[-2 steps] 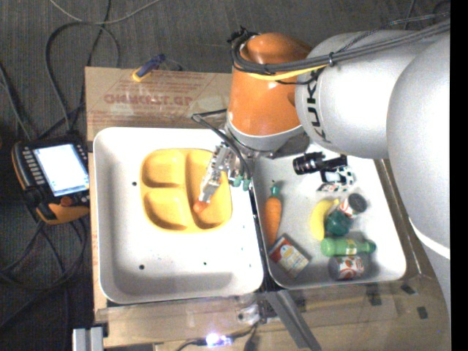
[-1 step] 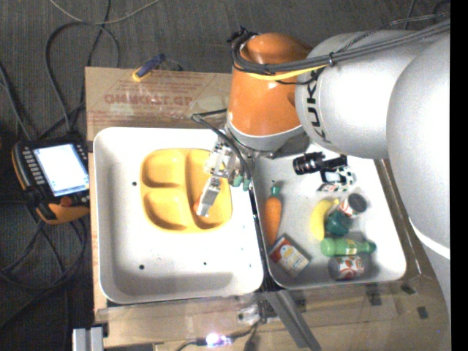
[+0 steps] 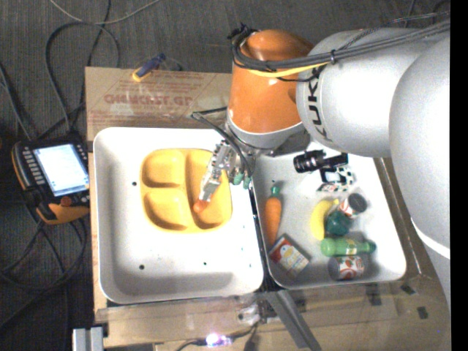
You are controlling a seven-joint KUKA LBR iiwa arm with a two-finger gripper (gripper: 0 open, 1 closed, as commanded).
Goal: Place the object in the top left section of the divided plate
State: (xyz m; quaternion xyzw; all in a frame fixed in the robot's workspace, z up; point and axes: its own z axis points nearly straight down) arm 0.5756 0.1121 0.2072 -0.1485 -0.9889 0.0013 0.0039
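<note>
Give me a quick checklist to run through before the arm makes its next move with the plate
1. Yellow divided plate lies flat in the left bin: ok.
2. Gripper over the plate: ok.
3. Small orange object at the fingertips is actually gripped: cannot tell.
4. Gripper above the top left section: not ok, it is over the plate's right side.
5. Carrot and other items stay in the right bin: ok.

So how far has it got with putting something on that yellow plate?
Partway, it seems. The hand is over the yellow plate in the left bin, with a small orange thing at its tip above the plate's right section. I cannot tell whether it is gripped. The top left section has nothing in it, so the placing is left.
</note>
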